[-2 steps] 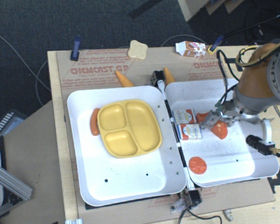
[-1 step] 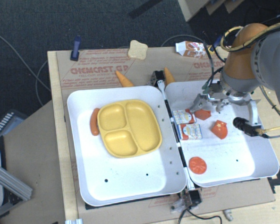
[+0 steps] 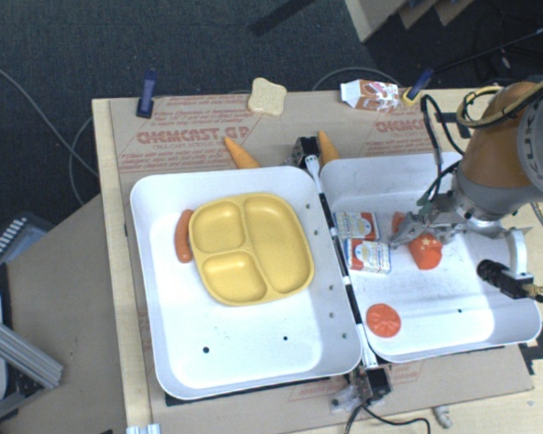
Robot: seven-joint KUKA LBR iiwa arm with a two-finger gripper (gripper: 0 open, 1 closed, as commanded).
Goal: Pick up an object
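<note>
The gripper (image 3: pixel 422 232) is hovering in the right bin (image 3: pixel 462 333) just above what looks like a small red-orange tomato (image 3: pixel 427 252), its grip state impossible to tell.

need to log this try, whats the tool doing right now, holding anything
Tool: low in the right bin, right above a red-orange item; open or closed cannot be told, and no hold can be confirmed.
</note>
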